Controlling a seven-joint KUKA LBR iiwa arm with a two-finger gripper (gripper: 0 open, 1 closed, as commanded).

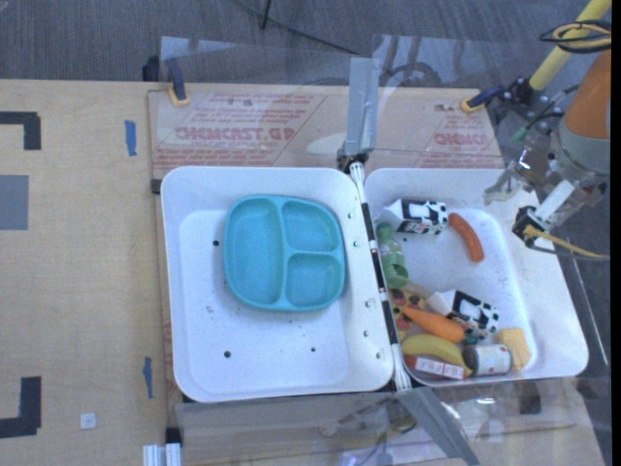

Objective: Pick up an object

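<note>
A: The wooden bench (78, 260) bears two white bins. What does the left bin (194, 357) hold?

B: A teal divided plate (284, 252) with three compartments, lying flat near the middle of that bin. The right bin (561, 349) sits just to the right of the plate, across the rims where the two bins meet.

A: And the arm?

B: The grey arm with its orange band (592, 115) is far right of the plate and higher in the view. Its gripper (516, 184) hangs over the right bin's far edge, level with the plate's top rim. Whether the gripper is spread or closed cannot be told from this view.

A: Where are the things it could pick up?

B: All lie in the right bin. Right of the plate's lower edge there is a crowded heap: a banana (432, 348), a carrot (434, 322) just above it, a black-and-white cow toy (473, 310) and a small bottle (490, 359) with a yellow piece (514, 346) beside it. Right of the plate's upper compartment a second cow toy (420, 216) lies beside an orange sausage (467, 237), which is set at a slant. Closest to the plate, a few small green pieces (393, 260) sit against the bin's wall
</note>
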